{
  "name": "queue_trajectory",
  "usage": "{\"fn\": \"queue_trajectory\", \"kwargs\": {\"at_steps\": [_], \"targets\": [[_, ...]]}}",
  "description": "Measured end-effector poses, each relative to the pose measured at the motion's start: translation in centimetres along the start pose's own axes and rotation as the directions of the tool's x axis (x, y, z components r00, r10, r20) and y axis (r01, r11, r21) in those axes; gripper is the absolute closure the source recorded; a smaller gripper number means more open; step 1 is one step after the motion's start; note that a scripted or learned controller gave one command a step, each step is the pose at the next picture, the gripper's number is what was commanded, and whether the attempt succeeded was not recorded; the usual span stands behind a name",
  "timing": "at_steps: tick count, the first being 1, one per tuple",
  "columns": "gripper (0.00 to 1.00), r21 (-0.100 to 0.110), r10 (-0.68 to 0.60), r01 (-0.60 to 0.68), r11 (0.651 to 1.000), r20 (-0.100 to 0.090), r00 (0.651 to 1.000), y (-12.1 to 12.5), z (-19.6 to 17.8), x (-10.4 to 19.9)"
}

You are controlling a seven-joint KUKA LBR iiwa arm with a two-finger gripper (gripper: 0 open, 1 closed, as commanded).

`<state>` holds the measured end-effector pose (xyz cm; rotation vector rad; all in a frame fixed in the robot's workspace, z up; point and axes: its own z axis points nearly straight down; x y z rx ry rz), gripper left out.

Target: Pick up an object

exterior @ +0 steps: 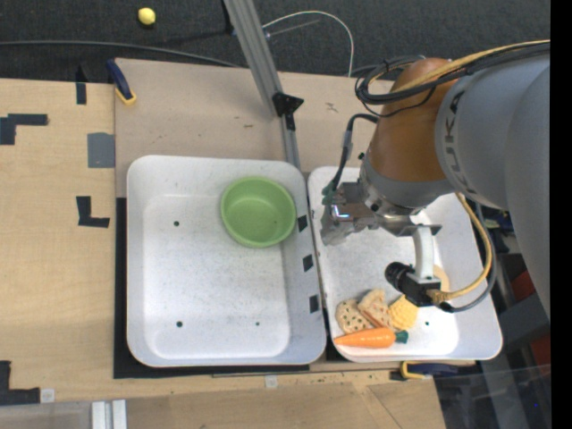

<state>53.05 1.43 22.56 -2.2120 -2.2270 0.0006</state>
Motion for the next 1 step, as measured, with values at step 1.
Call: {"fn": "queue_trajectory", "kwargs": {"at_steps": [1], "targets": [[1.00,0.002,0.000,0.000,1.000,0.001,1.000,-0.45,0.72,5.01]]}}
